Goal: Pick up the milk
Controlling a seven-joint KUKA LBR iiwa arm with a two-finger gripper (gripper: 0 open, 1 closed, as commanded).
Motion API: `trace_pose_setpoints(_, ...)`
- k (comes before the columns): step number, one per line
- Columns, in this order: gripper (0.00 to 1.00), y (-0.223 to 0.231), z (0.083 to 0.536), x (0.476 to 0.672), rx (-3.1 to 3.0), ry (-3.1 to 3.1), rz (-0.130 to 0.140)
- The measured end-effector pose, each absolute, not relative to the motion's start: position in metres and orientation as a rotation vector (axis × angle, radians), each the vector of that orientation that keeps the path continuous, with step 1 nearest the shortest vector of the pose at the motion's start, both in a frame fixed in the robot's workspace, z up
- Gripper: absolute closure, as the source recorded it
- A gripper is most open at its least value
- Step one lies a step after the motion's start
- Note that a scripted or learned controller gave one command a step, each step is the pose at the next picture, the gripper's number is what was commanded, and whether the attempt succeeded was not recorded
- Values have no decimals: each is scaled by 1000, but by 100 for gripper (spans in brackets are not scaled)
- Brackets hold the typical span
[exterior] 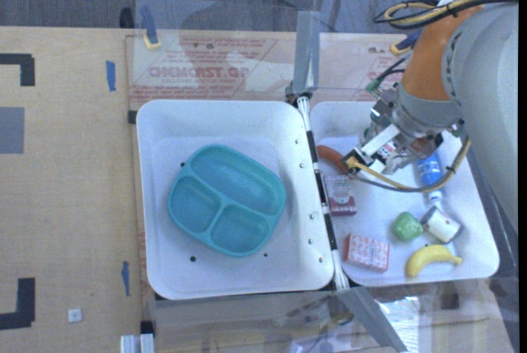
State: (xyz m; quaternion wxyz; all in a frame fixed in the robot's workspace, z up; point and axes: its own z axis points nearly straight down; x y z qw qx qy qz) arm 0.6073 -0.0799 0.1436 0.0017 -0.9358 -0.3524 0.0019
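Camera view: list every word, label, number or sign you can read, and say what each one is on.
No text is clear enough to quote.
Clear panel behind the left bin: large red lettering, too blurred to read.
Small carton: print too small to read.
Red-and-white packet: markings unreadable.
Blue bottle: label unreadable.

Teal tray, yel banana, grn fruit, wht bins

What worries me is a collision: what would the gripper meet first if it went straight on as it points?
The gripper would probably meet the right bin's bare floor, between the sausage and the blue bottle; depth is unclear.
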Motion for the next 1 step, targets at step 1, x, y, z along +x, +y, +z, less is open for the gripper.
trace_pose_setpoints(1, 100, -78, 189, 616, -2916, -1167, 1)
